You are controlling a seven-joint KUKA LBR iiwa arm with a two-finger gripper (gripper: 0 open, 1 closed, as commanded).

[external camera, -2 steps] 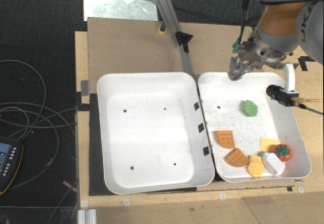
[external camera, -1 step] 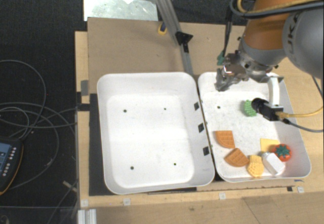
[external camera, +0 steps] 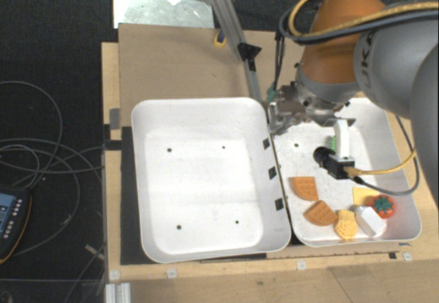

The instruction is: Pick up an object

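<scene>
Claw poised at right bin's far corner, apart from the toy food.
We cannot tell if it is spread; the orange waffle, flat and nearest, seems our likeliest pick.

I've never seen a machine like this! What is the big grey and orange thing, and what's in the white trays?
That is a robot arm, filmed from above by one camera. Its tip carries a gripper, a grabbing hand, hanging over the far end of the right white bin. I cannot tell whether it holds anything. In that bin lie toys: an orange waffle wedge, a second orange waffle piece, a yellow waffle piece, a yellow slab, a white block and a red fruit with a green top. The left white bin sits beside it.
</scene>
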